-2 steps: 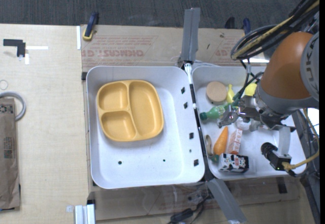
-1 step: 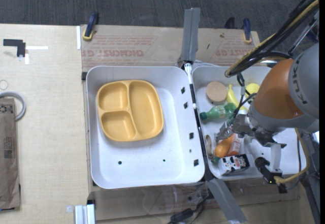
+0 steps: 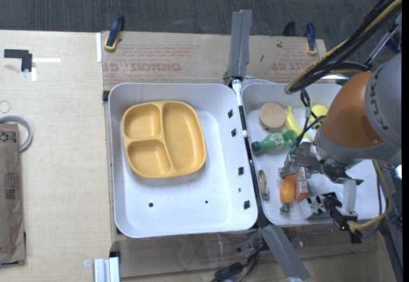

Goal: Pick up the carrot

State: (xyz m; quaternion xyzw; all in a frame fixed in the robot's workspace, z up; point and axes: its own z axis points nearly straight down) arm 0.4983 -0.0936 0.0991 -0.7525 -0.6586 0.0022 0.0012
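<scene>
Smooth orange carrot (image 3: 288, 190), stubby oval, shallow white bin (image 3: 271, 213)

Tool (image 3: 298, 171) fingers indistinct over carrot (image 3: 288, 190)

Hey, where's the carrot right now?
The carrot lies in the right bin, near its front-left corner, just below the green bottle and right beside the gripper.

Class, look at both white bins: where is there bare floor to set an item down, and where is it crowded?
Left bin: bare floor below and right of the yellow divided plate, toward the centre divider. Right bin: crowded, with the carrot, green bottle, round tan disc, yellow item and the claw packed together.
</scene>
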